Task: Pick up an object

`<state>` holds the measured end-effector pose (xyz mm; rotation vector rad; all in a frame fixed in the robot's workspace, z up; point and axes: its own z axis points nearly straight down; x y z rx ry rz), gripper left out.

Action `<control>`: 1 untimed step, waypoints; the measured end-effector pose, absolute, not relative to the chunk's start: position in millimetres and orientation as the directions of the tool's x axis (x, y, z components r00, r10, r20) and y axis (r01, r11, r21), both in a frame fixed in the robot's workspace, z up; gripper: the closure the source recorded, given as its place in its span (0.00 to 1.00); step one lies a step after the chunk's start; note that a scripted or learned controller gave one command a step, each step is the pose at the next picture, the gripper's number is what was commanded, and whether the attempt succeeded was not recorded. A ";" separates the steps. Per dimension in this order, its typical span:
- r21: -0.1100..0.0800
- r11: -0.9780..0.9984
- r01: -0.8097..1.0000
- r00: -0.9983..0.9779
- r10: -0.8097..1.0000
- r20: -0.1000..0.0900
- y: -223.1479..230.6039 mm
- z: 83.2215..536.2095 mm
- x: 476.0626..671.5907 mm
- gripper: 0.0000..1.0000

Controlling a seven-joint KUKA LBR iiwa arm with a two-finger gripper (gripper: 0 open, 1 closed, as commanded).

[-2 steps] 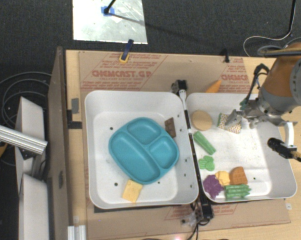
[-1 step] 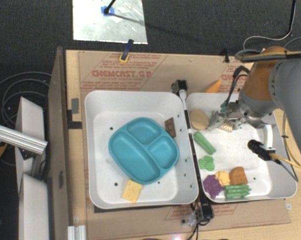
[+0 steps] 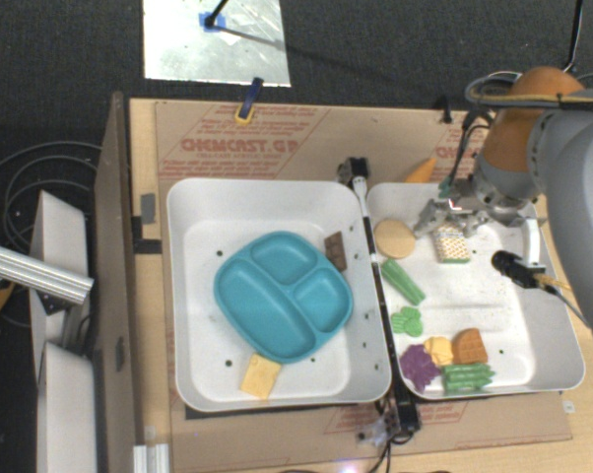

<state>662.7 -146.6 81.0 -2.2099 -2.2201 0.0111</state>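
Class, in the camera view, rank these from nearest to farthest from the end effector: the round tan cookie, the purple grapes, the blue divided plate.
1. Round tan cookie, just left of the end effector.
2. Purple grapes, right bin's near edge.
3. Blue divided plate, left bin.

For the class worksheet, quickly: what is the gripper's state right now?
Gripper: cannot be told; it sits over the waffle piece in the right bin.

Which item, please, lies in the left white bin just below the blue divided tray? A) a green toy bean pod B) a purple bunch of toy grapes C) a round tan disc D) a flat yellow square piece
D: the flat yellow square piece rests on the floor of the left white bin, at the lower edge of the blue divided tray; the other items lie in the right bin.
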 end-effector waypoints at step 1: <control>0.005 0.009 1.000 -0.009 1.000 -0.003 -146.3 96.3 666.8 1.00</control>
